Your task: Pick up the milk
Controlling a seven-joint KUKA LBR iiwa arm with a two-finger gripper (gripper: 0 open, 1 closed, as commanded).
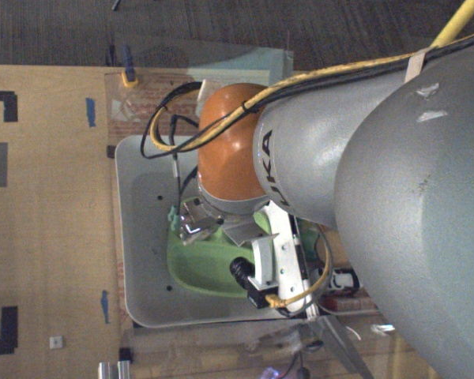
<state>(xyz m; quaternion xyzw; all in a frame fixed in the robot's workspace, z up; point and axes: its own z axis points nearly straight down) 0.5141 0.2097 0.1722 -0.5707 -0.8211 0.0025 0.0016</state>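
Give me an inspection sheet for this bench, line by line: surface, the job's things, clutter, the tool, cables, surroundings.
Surface: white bin on a tan wooden bench with black and blue tape marks.
Job's things: milk cannot be identified; the arm covers most of the bin.
Clutter: a pale green bowl-like object lies in the bin, partly under the wrist.
Tool: hidden beneath the orange band and wrist hardware; its state cannot be told.
Cables: black and yellow cables run along the grey arm and loop near the band; a yellow loop hangs at the wrist bracket.
Surroundings: dark carpeted floor above the bench.
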